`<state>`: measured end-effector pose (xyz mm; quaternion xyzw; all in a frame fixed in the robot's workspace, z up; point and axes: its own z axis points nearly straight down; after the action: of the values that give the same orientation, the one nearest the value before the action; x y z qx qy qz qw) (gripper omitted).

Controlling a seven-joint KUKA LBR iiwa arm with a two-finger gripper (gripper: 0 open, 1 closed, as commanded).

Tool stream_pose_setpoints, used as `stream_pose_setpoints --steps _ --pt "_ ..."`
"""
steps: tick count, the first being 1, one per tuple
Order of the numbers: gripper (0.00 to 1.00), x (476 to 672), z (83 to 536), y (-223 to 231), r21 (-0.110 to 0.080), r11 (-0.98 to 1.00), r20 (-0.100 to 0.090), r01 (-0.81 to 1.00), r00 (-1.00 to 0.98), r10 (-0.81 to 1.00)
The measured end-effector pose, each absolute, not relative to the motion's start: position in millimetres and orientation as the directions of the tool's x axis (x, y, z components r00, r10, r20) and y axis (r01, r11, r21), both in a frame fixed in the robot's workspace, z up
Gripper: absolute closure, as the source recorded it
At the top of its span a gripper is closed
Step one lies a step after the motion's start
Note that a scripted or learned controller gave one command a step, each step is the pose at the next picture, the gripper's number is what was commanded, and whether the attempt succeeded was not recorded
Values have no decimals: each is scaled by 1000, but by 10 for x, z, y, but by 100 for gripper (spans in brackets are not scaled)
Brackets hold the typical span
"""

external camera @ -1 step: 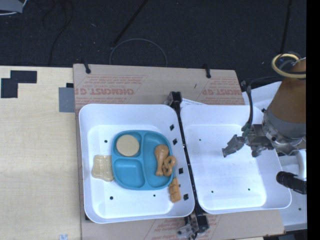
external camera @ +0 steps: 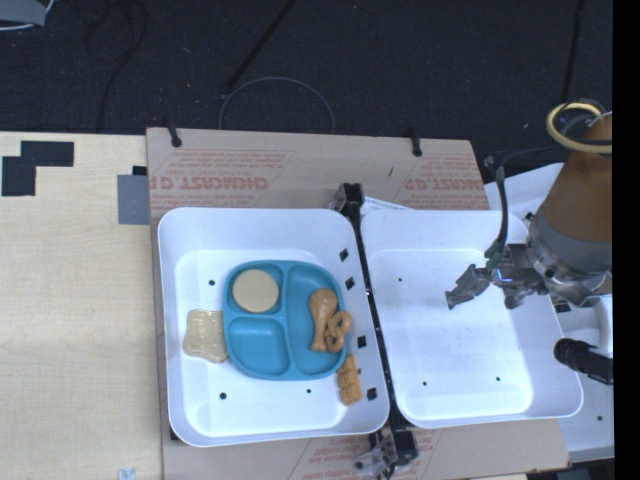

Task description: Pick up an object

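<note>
A: While we are listing the left bin (external camera: pixel 180 268), we are counting a blue divided plate (external camera: pixel 262 353) lying flat in its middle, three compartments in all.

B: And we are noting its load: a round tan disc (external camera: pixel 254 290) in the upper-left compartment, a brown pretzel-like piece (external camera: pixel 328 320) in the right one, the lower one bare.

A: Off the plate, we are logging a pale bread-like slab (external camera: pixel 205 335) touching its left edge, and a small orange-brown lump (external camera: pixel 348 380) just beside its lower right corner.

B: Over the right bin (external camera: pixel 450 398), well apart from all of these, we are seeing the gripper (external camera: pixel 470 290) hanging with nothing between its fingers; open or clenched, we cannot tell.

A: For handling, we are judging every item light toy food, probably stiff and somewhat smooth.

B: The slab is looking the easiest: thin and free on its outer side, so we are favouring a pinch across its narrow width.

A: The pretzel piece is knobbly; we are expecting a grip across its middle to slip less than one on the flat disc, which is offering only a thin edge.
</note>
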<state>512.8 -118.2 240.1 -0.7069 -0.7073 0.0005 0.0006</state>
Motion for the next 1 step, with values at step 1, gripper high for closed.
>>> stream_pose_setpoints --steps 1 --pt "0 5101 1953 -1223 -8 0 2 1000 0 1000"
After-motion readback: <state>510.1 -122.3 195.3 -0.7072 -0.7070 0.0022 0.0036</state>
